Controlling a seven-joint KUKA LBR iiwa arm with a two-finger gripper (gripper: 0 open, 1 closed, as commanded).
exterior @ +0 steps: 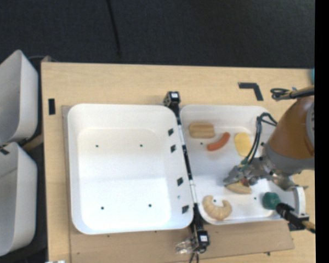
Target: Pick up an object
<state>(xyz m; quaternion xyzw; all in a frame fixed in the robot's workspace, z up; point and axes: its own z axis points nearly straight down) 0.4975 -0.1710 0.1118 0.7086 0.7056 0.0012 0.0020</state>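
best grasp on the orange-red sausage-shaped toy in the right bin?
Grip the orange-red sausage-shaped toy across its narrow middle, coming straight down from above. It lies flat and tilted, its right end higher in the view, so the gripper would likely close best across the long axis. The tan bun-shaped toy and yellow rounded toy leave gaps on both sides.

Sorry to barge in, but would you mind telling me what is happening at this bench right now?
A robot arm is reaching into the right bin to pick something up. Its gripper is low over a pale piece near the bin's middle. Around it lie a bun, a sausage, a yellow piece, a croissant and a green item. Nothing looks lifted yet.
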